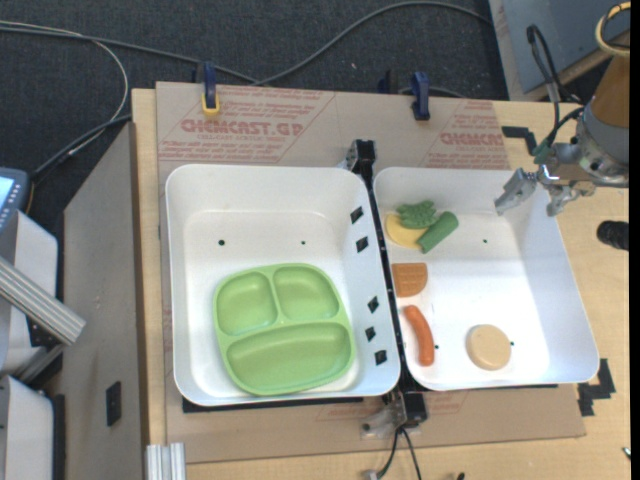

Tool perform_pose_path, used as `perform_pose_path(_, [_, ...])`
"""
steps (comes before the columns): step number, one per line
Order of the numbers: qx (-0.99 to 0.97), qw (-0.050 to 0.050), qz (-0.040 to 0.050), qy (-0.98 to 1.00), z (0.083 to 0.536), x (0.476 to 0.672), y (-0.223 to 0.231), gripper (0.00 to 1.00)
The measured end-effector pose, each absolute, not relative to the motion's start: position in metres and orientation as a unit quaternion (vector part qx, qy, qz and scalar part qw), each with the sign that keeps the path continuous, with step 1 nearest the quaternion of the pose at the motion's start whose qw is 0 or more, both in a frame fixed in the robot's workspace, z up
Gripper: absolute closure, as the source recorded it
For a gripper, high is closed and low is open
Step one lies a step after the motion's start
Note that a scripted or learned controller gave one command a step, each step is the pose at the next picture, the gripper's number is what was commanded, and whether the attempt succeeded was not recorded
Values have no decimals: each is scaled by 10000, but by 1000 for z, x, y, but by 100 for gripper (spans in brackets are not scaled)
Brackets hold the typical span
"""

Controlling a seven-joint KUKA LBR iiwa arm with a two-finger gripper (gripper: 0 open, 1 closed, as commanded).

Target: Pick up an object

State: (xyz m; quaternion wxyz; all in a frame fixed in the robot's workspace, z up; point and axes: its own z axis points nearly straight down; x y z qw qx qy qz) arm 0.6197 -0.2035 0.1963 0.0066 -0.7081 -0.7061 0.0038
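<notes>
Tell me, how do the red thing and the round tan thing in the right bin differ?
The red piece is long and thin; the tan disc is round and flat. The red piece lies against the bin's left wall; the disc sits farther right on the open floor. The red one is bright, the disc pale. Both lie loose at the near end of the right bin.

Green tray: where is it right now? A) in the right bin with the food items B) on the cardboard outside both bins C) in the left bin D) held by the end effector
C: the green tray lies flat on the floor of the left bin, while the end effector sits over the far right edge of the right bin.
</notes>
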Motion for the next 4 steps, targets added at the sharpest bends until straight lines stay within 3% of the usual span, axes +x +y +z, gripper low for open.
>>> perform_pose_path(1, [-7069,4,0,-7073,205,623,-203,0])
perform_pose_path(2, [-7063,25,12,-7079,159,630,-198,0])
perform_pose_path(3, [-7072,35,17,-7070,104,619,-197,0])
perform_pose_path(4, [-7069,19,9,-7073,84,619,-196,0])
